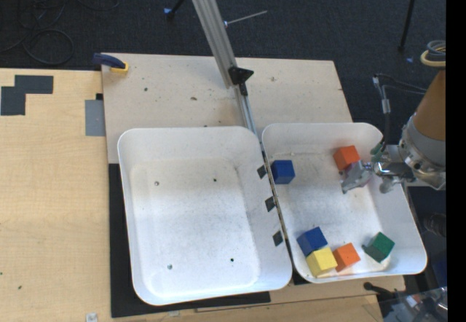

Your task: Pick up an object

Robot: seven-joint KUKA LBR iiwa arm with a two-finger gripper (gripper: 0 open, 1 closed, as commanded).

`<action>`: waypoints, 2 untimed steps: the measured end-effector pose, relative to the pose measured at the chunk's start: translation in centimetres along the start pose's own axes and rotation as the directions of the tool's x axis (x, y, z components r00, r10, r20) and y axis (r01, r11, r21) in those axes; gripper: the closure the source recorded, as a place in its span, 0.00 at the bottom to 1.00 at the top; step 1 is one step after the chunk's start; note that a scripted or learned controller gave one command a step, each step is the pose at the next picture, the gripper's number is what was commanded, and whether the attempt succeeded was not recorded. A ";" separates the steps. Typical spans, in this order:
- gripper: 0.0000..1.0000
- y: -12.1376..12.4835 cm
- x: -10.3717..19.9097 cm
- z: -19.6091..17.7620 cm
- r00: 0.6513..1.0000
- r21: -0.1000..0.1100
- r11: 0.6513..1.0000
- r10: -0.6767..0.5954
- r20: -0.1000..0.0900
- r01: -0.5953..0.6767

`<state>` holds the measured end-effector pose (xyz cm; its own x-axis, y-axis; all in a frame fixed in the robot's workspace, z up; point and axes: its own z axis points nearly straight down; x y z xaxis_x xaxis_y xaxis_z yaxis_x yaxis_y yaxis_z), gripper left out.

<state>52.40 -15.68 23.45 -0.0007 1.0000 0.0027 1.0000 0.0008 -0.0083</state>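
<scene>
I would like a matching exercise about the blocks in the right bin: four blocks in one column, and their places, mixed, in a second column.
Blocks:
1. green block
2. yellow block
3. lone blue block
4. upper orange block

Places:
A. near the left wall of the right bin, far part
B. just left of the gripper
C. near right corner
D. front wall, between a blue and an orange block

Pairs: 1-C, 2-D, 3-A, 4-B

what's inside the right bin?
Right bin holds six cubes: two blue, two orange, one yellow, one green. The end effector hides some floor.
</scene>
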 end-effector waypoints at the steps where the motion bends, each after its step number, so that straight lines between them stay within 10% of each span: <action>1: 0.00 0.1 -0.1 -0.2 1.000 -0.005 1.000 0.003 0.001 -0.003; 2: 0.00 0.1 0.3 6.2 1.000 0.002 1.000 0.001 0.000 -0.001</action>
<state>52.47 -15.38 17.29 0.0005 1.0000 0.0029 1.0000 -0.0005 -0.0098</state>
